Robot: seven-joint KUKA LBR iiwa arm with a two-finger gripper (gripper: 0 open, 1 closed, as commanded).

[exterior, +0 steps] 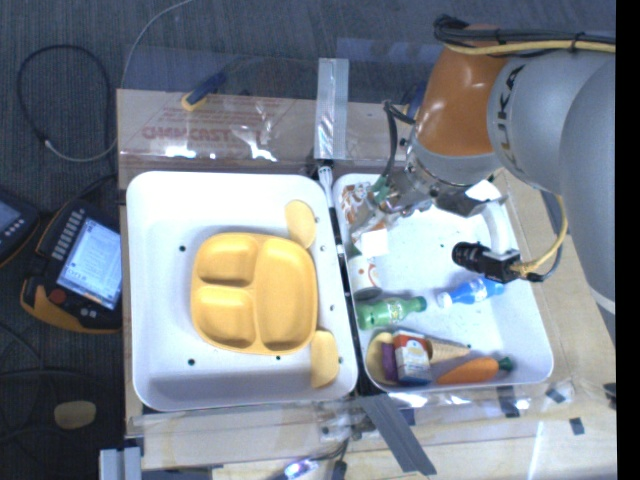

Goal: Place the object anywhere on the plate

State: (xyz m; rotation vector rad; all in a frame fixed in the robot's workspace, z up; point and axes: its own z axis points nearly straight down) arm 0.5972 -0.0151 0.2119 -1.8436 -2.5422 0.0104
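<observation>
Camera view: yellow plate (252, 293) in left bin (160, 228), three compartments, nothing on it. Two pale yellow pieces beside it, one at top right rim (299, 222), one at lower right (323, 356). Right bin (525, 318) crowded: green bottle (390, 311), blue bottle (470, 292), carrot (468, 370), small jar (411, 360) in a bowl (378, 366). Gripper (385, 196) low over right bin's top left corner, among small clutter there; cannot tell if parted or closed, and nothing seen held. Which object is meant: unclear, but all candidates off the plate. Judged early: pick not confirmed, carry and placement left.
</observation>
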